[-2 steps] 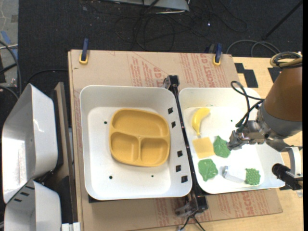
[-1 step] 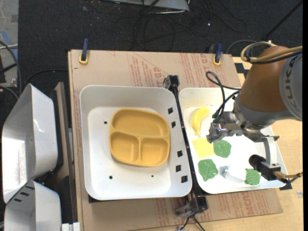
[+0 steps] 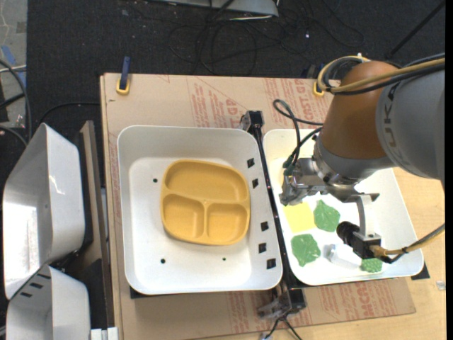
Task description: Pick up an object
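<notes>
At the near edge of the right bin lie a small green piece and a pale whitish object; just left of these sits a larger green piece, close to the bin's near-left corner; a black part with a yellowish cable hangs just above the whitish object; a little farther in, a yellow square lies flat beside another green piece, the two touching or nearly so; the pincer sits directly above the far edge of the yellow square, near the divider between the bins, and whether it is wide or narrow cannot be told, since the wrist hides it from above; nothing is visibly held. The left bin holds a yellow-orange divided tray with three compartments, lying flat near its middle. Both bins rest on a cardboard-covered counter; above the right bin looms the orange band of the grey arm; beyond the counter, dark floor with black cables.
</notes>
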`<state>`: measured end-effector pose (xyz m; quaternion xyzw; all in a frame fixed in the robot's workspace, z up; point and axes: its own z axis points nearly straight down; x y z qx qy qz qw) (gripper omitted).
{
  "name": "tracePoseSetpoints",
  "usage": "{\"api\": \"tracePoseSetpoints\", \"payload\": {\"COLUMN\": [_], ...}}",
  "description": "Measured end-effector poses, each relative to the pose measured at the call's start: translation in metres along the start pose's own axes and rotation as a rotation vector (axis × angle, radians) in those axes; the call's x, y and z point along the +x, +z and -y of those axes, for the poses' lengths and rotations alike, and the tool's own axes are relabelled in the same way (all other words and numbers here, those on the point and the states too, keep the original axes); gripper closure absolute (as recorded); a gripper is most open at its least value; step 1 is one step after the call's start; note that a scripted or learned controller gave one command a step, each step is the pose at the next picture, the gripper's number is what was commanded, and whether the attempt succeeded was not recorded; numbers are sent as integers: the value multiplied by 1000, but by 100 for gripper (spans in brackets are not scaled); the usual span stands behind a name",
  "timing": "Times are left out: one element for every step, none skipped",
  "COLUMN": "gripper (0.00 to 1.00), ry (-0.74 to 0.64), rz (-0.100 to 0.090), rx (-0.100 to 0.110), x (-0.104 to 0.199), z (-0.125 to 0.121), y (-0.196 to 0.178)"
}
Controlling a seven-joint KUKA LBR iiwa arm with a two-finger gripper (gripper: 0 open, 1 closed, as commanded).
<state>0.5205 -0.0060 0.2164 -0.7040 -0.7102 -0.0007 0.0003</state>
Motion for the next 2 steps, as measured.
{"api": "tracePoseSetpoints", "payload": {"gripper": [100,100], "ry": [0,0], "rz": [0,0], "rx": [0,-1], "x": [47,97], "z": [-20,-43], "y": [6,8]}}
